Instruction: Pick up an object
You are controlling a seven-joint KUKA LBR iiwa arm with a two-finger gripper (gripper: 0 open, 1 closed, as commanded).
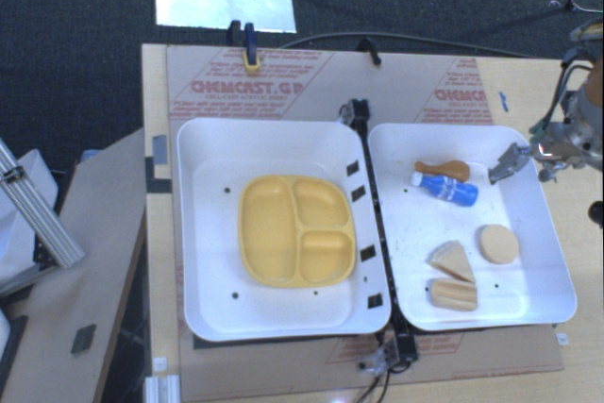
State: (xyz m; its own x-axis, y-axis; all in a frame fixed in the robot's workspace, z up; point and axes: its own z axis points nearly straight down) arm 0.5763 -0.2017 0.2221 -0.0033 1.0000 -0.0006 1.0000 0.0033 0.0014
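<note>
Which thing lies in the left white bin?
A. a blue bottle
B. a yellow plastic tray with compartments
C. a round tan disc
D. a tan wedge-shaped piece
B: the yellow plastic tray with compartments lies alone in the left white bin, while the blue bottle, the round tan disc and the tan wedge-shaped piece all lie in the right white bin.

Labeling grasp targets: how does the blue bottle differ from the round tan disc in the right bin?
The blue bottle is elongated and lies on its side at a slant; the round tan disc is circular and lies flat. The bottle is blue with a white end; the disc is plain tan. The bottle touches a brown drumstick-shaped piece; the disc lies apart from other items. Both are in the right bin.
</note>
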